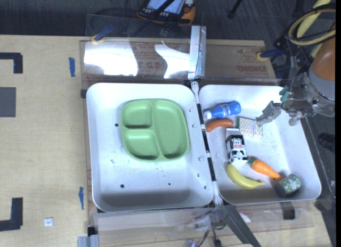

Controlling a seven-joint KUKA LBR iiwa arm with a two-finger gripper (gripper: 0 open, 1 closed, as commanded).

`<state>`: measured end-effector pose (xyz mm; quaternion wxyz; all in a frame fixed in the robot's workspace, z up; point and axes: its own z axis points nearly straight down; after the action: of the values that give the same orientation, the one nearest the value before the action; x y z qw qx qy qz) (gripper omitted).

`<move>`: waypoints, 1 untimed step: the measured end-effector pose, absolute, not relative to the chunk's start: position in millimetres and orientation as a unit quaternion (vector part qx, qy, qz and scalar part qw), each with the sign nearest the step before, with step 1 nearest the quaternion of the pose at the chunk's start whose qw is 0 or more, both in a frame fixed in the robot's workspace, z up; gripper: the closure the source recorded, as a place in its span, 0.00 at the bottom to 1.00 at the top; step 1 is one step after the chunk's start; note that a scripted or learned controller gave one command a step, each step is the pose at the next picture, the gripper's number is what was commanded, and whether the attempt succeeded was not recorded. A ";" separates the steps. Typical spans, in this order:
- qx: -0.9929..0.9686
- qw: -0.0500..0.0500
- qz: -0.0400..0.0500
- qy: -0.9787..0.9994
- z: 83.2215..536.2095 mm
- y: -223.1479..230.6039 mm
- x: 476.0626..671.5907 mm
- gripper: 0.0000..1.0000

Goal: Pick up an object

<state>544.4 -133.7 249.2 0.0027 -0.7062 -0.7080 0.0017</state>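
Pale wooden counter (pixel 42 150) with blue tape marks and black corner marks carries two shallow white plastic bins side by side, with dark carpet and a small lit screen device (pixel 166 5) beyond. In the left white bin (pixel 101 182) lies a green moulded plastic tray (pixel 155 129), rounded-square, smooth, with three recessed compartments. The right white bin (pixel 298 150) holds the small things. From the right edge the grey arm with an orange band (pixel 324 70) reaches over this bin's upper right, its metal gripper (pixel 279 110) hanging above the bin floor near the far wall; whether its fingers are apart or together cannot be told, and nothing is seen between them. A blue cylindrical bottle with a white end (pixel 222 109) lies on its side, long axis roughly left to right. Just below, an orange-red sausage-shaped toy (pixel 219 124) lies parallel. A yellow curved toy banana (pixel 242 178) lies near the front, ends turned upward. An orange toy carrot with green top (pixel 262 167) points down-right, touching the banana. A black-and-white small carton (pixel 236 148) stands between. A flat speckled square patch (pixel 250 128) and a dark green round can (pixel 288 185) complete the group.
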 end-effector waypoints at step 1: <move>-0.629 0.001 0.001 -0.777 119.7 -101.7 548.7 0.00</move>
<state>548.7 -101.7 119.7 0.0014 -0.6291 -0.7773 0.0006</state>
